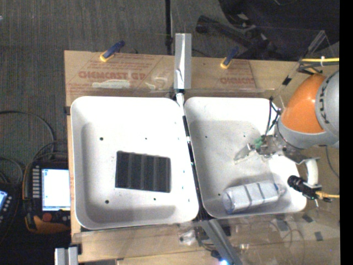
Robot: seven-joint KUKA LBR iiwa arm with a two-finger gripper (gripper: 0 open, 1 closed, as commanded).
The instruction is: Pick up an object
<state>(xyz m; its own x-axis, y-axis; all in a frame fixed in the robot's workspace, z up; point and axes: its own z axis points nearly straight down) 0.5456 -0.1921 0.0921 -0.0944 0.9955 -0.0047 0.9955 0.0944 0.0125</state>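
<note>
A black ribbed rectangular pad (143,171) lies flat in the middle of the left bin (88,126). A clear plastic bottle (253,195) lies on its side along the front wall of the right bin (220,115). My gripper (244,154) hangs low over the right bin's middle right, pointing left and down. It is a short way above and behind the bottle and apart from it. The orange-banded arm (309,112) covers the bin's right rim.
The two bins meet at a central ridge (187,142). A grey upright post (182,65) stands behind them, with blue and yellow clamps (112,50) on the board's back edge. A handheld control screen (51,189) sits off the bench at the left.
</note>
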